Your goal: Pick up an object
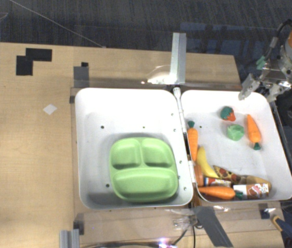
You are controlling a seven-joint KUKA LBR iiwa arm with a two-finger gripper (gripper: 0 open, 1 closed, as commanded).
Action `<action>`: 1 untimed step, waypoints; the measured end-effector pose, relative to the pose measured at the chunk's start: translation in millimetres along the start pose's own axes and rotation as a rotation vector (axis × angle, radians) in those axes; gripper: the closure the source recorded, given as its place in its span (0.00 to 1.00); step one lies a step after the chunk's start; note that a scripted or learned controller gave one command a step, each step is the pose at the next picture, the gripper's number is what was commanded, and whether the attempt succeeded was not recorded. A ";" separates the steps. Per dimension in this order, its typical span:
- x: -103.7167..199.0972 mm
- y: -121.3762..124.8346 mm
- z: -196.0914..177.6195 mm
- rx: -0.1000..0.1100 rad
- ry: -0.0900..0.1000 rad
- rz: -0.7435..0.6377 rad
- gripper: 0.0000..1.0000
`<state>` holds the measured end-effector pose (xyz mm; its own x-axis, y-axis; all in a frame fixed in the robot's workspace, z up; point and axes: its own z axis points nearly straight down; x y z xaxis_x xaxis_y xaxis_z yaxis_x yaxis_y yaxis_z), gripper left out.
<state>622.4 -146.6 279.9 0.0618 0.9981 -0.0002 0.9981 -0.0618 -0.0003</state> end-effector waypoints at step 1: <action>-47.8 -24.8 120.0 0.004 0.000 0.154 0.00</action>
<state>594.6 -192.8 159.9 0.2138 0.9769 -0.0004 0.9769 -0.2138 -0.0045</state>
